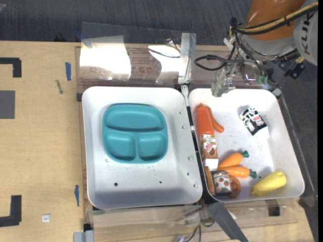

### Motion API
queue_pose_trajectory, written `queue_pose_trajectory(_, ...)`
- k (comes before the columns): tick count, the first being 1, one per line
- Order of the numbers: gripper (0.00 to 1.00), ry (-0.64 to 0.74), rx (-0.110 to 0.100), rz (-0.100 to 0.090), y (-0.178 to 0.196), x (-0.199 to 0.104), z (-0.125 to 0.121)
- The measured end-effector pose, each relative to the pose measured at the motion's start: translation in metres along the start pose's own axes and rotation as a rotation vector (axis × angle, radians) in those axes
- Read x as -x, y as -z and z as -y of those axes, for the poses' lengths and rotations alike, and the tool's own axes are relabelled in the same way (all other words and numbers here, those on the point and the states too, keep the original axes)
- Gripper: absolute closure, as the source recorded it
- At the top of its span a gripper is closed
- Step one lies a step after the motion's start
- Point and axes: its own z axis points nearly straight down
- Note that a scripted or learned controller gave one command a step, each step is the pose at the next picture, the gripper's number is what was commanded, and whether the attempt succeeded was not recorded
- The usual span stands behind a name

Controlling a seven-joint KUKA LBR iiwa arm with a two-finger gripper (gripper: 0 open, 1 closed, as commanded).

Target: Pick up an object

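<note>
Grey end effector (223, 86) hovers over the right bin's (290, 135) far rim; I can't tell its state. Still approaching; next I'd descend onto the orange carrot (231, 160).

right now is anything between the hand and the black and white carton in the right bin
Nothing visible. The hand sits over the right white bin's far rim, and the small black and white carton lies by itself on bare bin floor just in front of it. The orange carrots lie further forward.
</note>
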Motion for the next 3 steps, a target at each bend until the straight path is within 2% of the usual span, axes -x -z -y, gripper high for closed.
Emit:
queue_pose_trajectory(1, 1.0, 0.21, 0.004, -0.015, -0.063, -0.099, -0.009)
queue_pose_trajectory(2, 1.0, 0.117, -0.005, 0.001, 0.072, -0.041, 0.098)
queue_pose_trajectory(3, 1.0, 0.175, 0.004, -0.017, -0.025, -0.061, 0.085)
